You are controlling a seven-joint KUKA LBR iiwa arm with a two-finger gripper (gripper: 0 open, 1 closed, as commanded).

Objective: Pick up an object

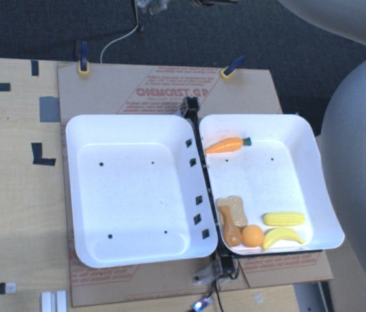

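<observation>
Your candidates all lie in the right-hand bin (313, 174), right of centre in the frame, while the left-hand bin (78, 174) offers nothing to take. A toy carrot (224, 145) lies alone near the bin's upper left corner, close to the wall shared by the two bins, orange body pointing left and green tip to the right. The rest crowd the lower edge: a tan, bread-like piece (233, 212) with a brown piece tight against its lower left, an orange ball (253, 236) touching them, then a yellow corn-like piece (284, 219) and a yellow banana (283, 238) just beside each other. The arm (358, 129) shows as a grey bulk along the right side of the frame, well above the bin; of the pincer itself you cannot tell the state — nothing in this view shows its opening or anything in its hold. These look like hollow plastic play food, so expect them to be light, stiff and rather slick, likely to skid or roll rather than deform under pressure. The carrot seems your best pick — take it across the thick middle of the body, fingers closing on its long sides, with room all round. The ball would probably squirt out, and the clustered pieces leave little room for a finger.
</observation>
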